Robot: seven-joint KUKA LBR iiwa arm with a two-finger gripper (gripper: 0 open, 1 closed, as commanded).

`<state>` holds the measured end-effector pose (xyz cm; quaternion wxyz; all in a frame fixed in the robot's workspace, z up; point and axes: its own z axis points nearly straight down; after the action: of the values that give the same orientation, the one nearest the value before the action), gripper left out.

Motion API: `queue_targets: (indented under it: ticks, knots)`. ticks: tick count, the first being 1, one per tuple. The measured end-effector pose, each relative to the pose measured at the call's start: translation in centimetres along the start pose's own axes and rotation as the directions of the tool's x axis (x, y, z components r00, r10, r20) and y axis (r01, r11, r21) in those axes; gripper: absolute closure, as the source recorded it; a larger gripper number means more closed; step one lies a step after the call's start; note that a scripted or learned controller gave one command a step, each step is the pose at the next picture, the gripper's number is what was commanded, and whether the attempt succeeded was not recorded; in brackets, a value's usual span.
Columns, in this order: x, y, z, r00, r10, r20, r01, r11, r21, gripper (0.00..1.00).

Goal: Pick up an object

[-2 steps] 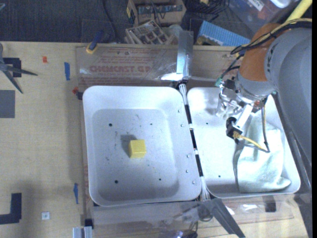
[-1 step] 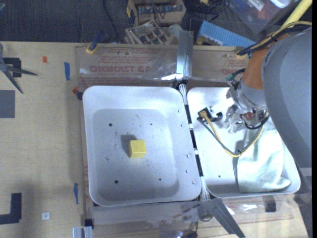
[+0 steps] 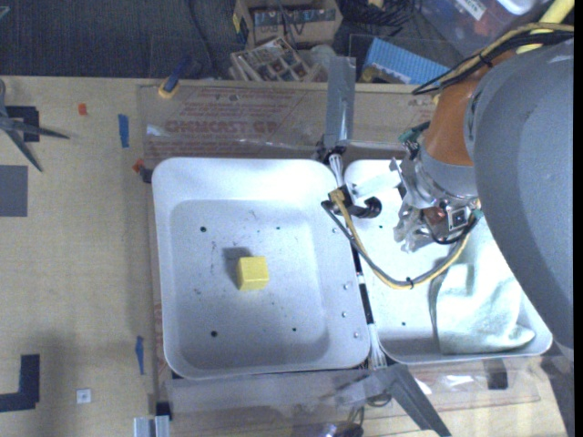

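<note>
yellow block sits in the far bin from the gripper

while the yellow block [image 3: 252, 272] lies alone near the middle of the left bin [image 3: 182, 198], a little toward that bin's left side, the gripper [image 3: 421, 230] hangs over the right bin [image 3: 401, 340], well apart from it. the block lies to the gripper's left in the camera view and slightly nearer the bottom of the frame, with the raised rims where the two bins meet standing between them. the block looks close to cubic, so i judge it has no clear long axis; its faces sit slightly turned against the bin walls. there is one arm, so the whole reach falls to it: my reading is that the coming move calls for a sideways travel across the divide before any descent.

whether the gripper is apart or together i cannot tell, as it is seen from above amid cables. a yellow cable [image 3: 401, 276] loops below it, and a pale cloth [image 3: 478, 308] lies in the right bin just beside it.

as for writing, the cardboard sheet [image 3: 237, 116] behind the bins bears faint red lettering, too blurred to read
</note>
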<state>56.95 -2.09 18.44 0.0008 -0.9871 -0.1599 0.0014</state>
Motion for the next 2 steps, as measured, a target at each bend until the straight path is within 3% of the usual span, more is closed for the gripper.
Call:
queue_targets:
  ticks: [1,2]
  knots:
    - [-2.67,3.86,0.05,0.993,0.118,0.002,-0.118,0.993,0.002,1.00]
    - [-2.62,3.85,-0.92,0.993,0.115,0.003,-0.115,0.993,0.002,1.00]
